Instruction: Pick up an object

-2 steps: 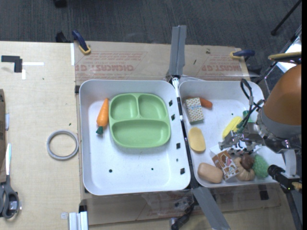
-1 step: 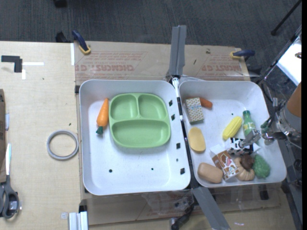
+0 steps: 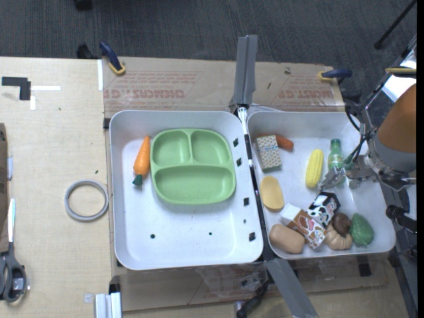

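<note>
My gripper (image 3: 336, 175) is low in the right bin (image 3: 298, 121), reaching in from the right. It sits just below a small green bottle (image 3: 336, 151) and right of a yellow corn cob (image 3: 314, 167). A cow-patterned box (image 3: 324, 210) lies right under it. Nearby lie a patterned carton (image 3: 267, 152), a small orange piece (image 3: 285, 142), a yellow oval (image 3: 271, 193), a snack packet (image 3: 307, 226), a tan bread roll (image 3: 286, 238), a brown mushroom (image 3: 342, 223) and a green leafy toy (image 3: 362, 230). I see nothing held.
The left bin (image 3: 179, 244) holds a green divided plate (image 3: 193, 165) and a carrot (image 3: 142, 158). On the bench to the left lie a tape ring (image 3: 87, 199) and scissors (image 3: 12, 270). A grey divider (image 3: 245, 68) runs between the bins.
</note>
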Motion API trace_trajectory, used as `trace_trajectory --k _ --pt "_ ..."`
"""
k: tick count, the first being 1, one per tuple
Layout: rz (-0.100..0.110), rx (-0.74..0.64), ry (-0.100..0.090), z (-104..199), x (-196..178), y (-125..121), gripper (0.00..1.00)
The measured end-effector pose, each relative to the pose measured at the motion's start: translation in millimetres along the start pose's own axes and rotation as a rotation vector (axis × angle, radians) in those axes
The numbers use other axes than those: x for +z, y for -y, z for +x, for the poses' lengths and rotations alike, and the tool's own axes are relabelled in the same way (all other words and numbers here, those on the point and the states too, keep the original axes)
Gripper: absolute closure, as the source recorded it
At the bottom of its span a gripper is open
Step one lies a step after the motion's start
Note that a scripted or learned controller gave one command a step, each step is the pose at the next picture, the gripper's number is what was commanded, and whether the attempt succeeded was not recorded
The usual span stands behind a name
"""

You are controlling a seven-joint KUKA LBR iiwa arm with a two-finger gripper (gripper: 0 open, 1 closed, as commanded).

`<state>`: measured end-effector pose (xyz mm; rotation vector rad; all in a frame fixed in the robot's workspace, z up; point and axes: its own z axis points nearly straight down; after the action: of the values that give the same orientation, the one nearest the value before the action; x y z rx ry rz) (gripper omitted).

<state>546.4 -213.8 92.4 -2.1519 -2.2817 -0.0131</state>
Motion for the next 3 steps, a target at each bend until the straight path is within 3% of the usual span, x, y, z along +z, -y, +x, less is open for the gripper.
trace_trajectory --k 1,2,3 --pt "0.004 0.269 0.009 39 2 6 0.0" --pt "0.002 0.27 0.011 68 -65 -64 0.0" --pt "0.004 0.256 0.011 64 2 -71 0.0"
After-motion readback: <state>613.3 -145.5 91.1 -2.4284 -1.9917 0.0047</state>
